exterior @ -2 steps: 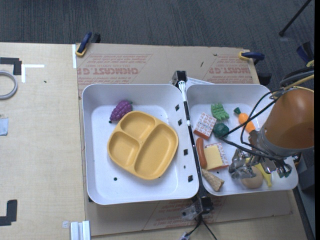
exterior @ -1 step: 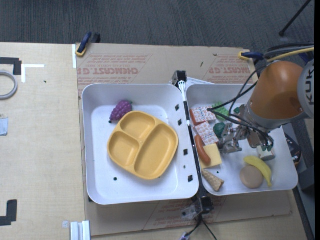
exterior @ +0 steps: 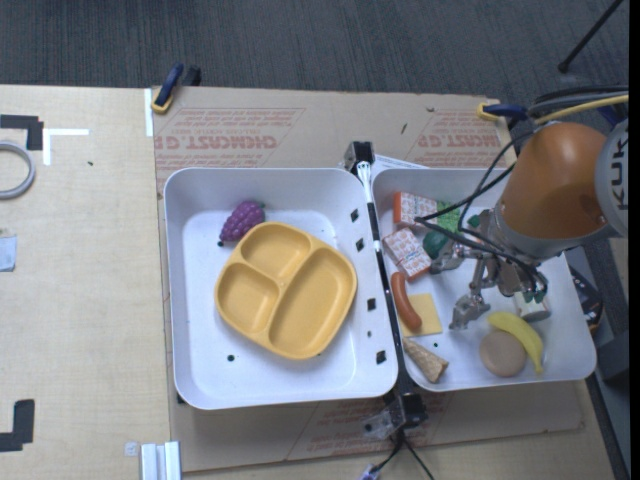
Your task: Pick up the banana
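Camera view shows us the banana in the right bin, beside our jaws, which stand open and empty. We judge it light, smooth, curved; grip mid-body.

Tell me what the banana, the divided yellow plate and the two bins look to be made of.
Banana: probably plastic toy, uniform yellow, smooth. Divided yellow plate: likely moulded plastic, matte, with rounded ridges between compartments. Left bin and right bin: seemingly thin white plastic with rolled rims and slight sheen.
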